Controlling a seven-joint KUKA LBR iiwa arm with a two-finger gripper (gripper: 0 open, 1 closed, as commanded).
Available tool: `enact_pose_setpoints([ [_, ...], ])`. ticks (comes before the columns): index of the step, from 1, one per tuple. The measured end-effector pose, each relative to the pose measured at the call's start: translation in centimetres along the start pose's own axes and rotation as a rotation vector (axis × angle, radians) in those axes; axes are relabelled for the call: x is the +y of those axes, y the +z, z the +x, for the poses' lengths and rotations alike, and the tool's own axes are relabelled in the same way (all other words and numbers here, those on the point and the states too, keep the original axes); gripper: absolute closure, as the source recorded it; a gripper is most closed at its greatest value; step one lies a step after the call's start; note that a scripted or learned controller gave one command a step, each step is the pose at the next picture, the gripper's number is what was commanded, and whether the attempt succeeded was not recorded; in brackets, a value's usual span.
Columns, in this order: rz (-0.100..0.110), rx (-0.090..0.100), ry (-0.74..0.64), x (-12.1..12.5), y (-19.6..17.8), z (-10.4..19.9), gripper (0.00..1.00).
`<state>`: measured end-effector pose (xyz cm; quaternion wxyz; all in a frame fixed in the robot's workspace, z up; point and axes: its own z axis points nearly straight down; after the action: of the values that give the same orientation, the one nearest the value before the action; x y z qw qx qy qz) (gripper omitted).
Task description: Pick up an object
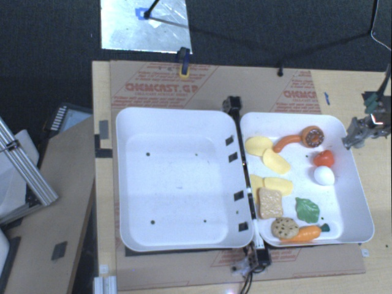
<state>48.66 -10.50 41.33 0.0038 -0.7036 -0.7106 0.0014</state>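
— Where is the arm?

— At the view's right edge, just outside the right bin (361,188). The gripper (357,133) hangs beside that bin's upper right corner, over the bench rather than over the food. Whether it is open or closed I cannot tell; it is small and blurred there, and nothing shows held in it.

— And the things to pick?

— All in the right bin. A red tomato (324,158) lies nearest the gripper, with a white egg (323,176) just below it. Up by the far wall is an orange piece with a round brown end (304,138). Three yellow pieces (276,161) lie along the left side. Lower down are a slice of toast (270,202), a green leaf (307,209), a cookie (285,228) and a carrot (303,233), cookie and carrot touching.

— The surroundings?

— The left bin (177,179) adjoins the right one, joined by black clips. Both rest on a cardboard sheet (165,86) with red print, held by a yellow clamp (184,66). Beyond it a shiny metal plate (146,16) lies on dark carpet (49,29). An aluminium rail (24,170) slants at the left.
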Motion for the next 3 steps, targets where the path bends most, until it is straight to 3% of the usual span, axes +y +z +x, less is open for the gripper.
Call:
enact_pose_setpoints([
  [1,-0.024,-0.005,0.001,0.0,-12.9,2.7,1.0],
  [2,-0.011,-0.004,0.005,-0.1,-12.2,2.6,0.0],
  [3,-0.016,-0.005,0.001,0.0,-13.4,2.6,1.0],
])
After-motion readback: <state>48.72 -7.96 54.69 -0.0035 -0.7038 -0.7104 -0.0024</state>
